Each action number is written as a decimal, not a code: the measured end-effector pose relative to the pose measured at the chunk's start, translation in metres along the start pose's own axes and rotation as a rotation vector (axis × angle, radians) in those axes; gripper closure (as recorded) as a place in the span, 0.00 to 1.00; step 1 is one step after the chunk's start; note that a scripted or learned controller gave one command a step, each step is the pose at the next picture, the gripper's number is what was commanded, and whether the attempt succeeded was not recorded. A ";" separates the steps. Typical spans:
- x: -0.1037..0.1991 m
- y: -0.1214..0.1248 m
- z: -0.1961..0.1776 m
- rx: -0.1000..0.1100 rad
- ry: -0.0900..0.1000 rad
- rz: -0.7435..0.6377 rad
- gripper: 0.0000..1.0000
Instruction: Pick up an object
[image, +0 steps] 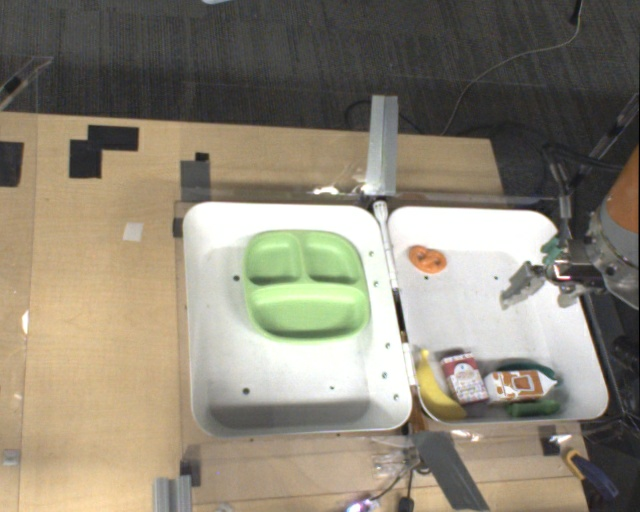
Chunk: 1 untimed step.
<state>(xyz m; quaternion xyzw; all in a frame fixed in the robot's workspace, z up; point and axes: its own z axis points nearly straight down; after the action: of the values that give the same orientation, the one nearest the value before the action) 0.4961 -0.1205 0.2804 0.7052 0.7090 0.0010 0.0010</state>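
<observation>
Camera view: the wooden table (90, 330) carries two shallow white plastic bins side by side. The left bin (215, 400) holds a light green, three-compartment plastic plate (305, 283), lying flat near its middle with the two smaller compartments toward the far side and the single wide one toward the near side.

The right bin (480, 320) holds several small objects. A round orange disc-like item (429, 259) lies alone near the bin's far left corner, close to the divider between the bins. Along the near wall sits a cluster: a yellow banana (437, 388) at the near left corner, its long axis running roughly from far to near and curving slightly toward the right at its near end; just beside it, touching or nearly so, a small red-and-white box (465, 379); next to that an orange-and-white carton (519, 383) lying on its side with its long axis running left to right, its pointed end toward the right; and a dark green elongated item (533, 406) lying left to right along the near wall, partly under the carton.

The grey arm reaches in from the right, and its hand (522, 283) hangs over the right half of the right bin, well apart from the near cluster and from the orange disc. A grey finger (517, 288) slants down to the left. I cannot tell whether the hand is open or closed; nothing is seen between its fingers.
</observation>
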 end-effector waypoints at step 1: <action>0.005 0.083 0.139 0.003 0.001 -0.114 0.00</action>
<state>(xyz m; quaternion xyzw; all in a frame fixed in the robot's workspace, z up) 0.5797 -0.1149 0.1416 0.6636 0.7481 0.0000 -0.0005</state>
